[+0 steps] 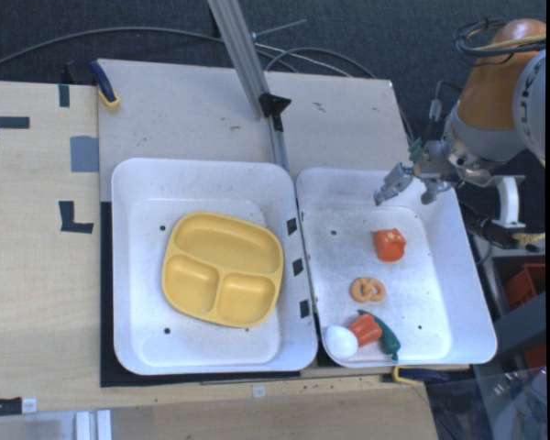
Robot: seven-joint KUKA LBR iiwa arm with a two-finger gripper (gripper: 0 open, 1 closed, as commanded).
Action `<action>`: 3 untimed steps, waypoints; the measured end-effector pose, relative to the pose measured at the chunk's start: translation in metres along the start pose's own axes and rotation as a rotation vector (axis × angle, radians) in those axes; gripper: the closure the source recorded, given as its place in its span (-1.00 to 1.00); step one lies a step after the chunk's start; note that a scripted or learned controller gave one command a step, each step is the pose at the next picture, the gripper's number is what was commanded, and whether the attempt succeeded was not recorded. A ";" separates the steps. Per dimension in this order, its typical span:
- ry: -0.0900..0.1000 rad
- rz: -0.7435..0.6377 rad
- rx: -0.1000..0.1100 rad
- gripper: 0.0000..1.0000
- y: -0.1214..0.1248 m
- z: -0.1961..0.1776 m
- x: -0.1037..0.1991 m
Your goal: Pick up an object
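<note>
The left bin (128,246) holds a yellow divided plate (223,269) near its middle. The right bin (458,291) holds an orange block (390,244), a pretzel (368,290) below it, and a white egg (340,341) touching a red pepper (374,331) at the near edge. The pincer (411,187) hangs spread and empty over the right bin's far edge.

No text, label, brand, number or sign can be read anywhere, neither on the bench (37,246) nor on the bins it carries.
</note>
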State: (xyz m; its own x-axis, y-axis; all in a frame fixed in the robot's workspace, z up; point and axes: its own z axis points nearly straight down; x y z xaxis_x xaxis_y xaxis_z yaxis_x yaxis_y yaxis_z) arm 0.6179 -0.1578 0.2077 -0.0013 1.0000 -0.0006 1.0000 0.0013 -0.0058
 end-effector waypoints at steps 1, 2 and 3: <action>0.000 0.000 0.001 -1.00 0.004 0.054 -0.008; 0.001 -0.001 0.000 -1.00 0.002 0.099 -0.003; 0.000 -0.002 -0.003 1.00 0.003 0.086 -0.002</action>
State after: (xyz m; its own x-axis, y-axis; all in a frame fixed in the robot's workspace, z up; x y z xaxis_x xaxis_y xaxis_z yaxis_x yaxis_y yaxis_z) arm 0.6203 -0.1601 0.1219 -0.0037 1.0000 -0.0003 1.0000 0.0037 -0.0025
